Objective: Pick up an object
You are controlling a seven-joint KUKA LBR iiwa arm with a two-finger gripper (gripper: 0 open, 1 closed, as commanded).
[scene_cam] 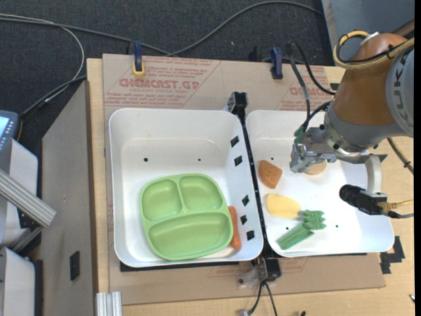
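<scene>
One fixed camera looks down at a slant from above the counter [197, 74], far enough to take in both white bins [125, 176] mid-frame, with the arm [368, 91] entering at the right edge

Glossy white plastic bins [125, 176]; matt green tray [187, 216].

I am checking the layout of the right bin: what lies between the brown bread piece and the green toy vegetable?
In the camera view, the yellow piece lies between the brown bread piece and the green toy vegetable.
</scene>
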